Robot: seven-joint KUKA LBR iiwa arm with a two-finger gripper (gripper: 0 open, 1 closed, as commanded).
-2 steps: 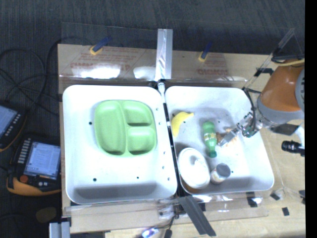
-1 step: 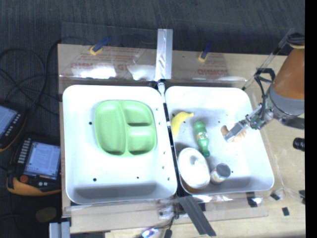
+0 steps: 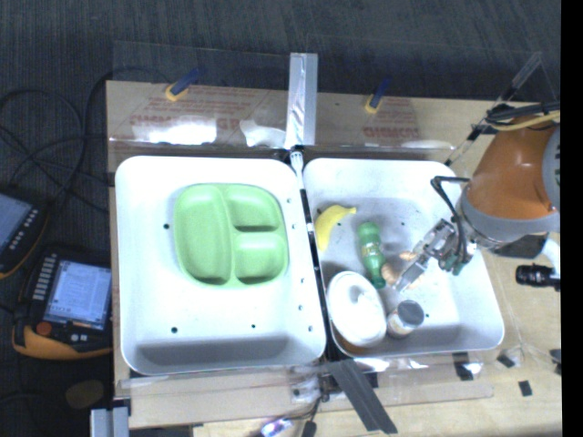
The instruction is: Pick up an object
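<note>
The right bin (image 3: 474, 321) holds a yellow banana (image 3: 332, 222), a green bottle (image 3: 371, 251), a white round bowl (image 3: 355, 306) and a small grey cup (image 3: 407, 316). A small tan piece (image 3: 393, 270) lies beside the bottle. My gripper (image 3: 414, 267) reaches in from the right and hangs low over the middle of this bin, its tip just right of the bottle and above the grey cup. Nothing shows between its fingers.
The left bin (image 3: 146, 335) holds a green divided tray (image 3: 230, 232). A vertical metal post (image 3: 301, 98) stands behind the seam of the bins. Tablets and cables (image 3: 64, 289) lie off the bench at the left. The arm's orange band (image 3: 515, 176) rises over the right bin's far right edge.
</note>
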